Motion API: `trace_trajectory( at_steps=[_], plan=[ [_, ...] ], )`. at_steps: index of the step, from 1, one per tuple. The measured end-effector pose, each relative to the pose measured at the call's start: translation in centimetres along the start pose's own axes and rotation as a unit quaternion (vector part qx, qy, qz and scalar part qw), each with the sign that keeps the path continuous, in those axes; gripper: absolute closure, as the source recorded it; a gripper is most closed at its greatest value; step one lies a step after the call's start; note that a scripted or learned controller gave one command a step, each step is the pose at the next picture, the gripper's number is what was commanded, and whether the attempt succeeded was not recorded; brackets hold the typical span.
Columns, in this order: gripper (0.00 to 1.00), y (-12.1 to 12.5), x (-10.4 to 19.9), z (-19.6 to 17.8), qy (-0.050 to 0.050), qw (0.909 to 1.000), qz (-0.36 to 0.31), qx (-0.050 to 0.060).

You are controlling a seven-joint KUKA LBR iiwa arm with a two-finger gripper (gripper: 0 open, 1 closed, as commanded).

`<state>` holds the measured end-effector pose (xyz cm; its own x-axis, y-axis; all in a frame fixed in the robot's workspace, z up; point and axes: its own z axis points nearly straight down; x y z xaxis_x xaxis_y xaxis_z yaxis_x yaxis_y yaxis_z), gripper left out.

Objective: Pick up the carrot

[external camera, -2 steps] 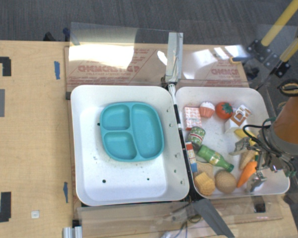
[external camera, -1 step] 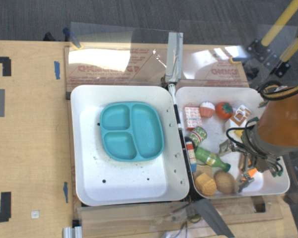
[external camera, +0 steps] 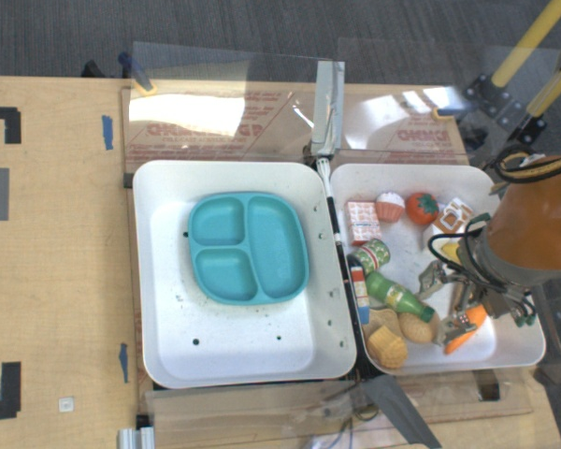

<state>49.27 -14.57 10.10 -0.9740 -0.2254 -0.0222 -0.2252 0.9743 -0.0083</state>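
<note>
The carrot (external camera: pixel 461 335) is a small orange piece lying at the near right of the right bin (external camera: pixel 519 349). My gripper (external camera: pixel 460 309) hangs directly over it, low in the bin and touching or nearly touching the carrot's upper end. The grey arm with its orange band (external camera: pixel 540 227) comes in from the right and hides the bin's right side. The metal and cables of the gripper overlap the carrot, so the view does not settle whether the carrot is held.
Left of the carrot lie a green bottle (external camera: pixel 399 296), tan bread pieces (external camera: pixel 404 326) and a yellow waffle (external camera: pixel 388 347). A tomato (external camera: pixel 422 208), cupcake (external camera: pixel 390 206), red carton (external camera: pixel 362 221) and green can (external camera: pixel 372 253) sit farther back. The left bin (external camera: pixel 159 279) holds a turquoise divided plate (external camera: pixel 248 248).
</note>
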Motion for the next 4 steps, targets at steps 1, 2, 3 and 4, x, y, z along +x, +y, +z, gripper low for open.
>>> trace_trajectory(
  at_steps=[1, 2, 3, 4],
  plan=[
    [1.0, 4.0, -1.8, -8.9, 0.004, 0.9977, -0.068, -0.003],
    [0.0, 4.0, -1.7, -8.6, 0.007, 0.9977, -0.067, -0.004],
    [0.0, -2.8, -0.3, 1.4, 0.008, 0.9994, 0.035, -0.003],
    [1.0, -2.7, -0.9, 0.0, 0.0, 0.9994, 0.033, 0.0]
  ],
)
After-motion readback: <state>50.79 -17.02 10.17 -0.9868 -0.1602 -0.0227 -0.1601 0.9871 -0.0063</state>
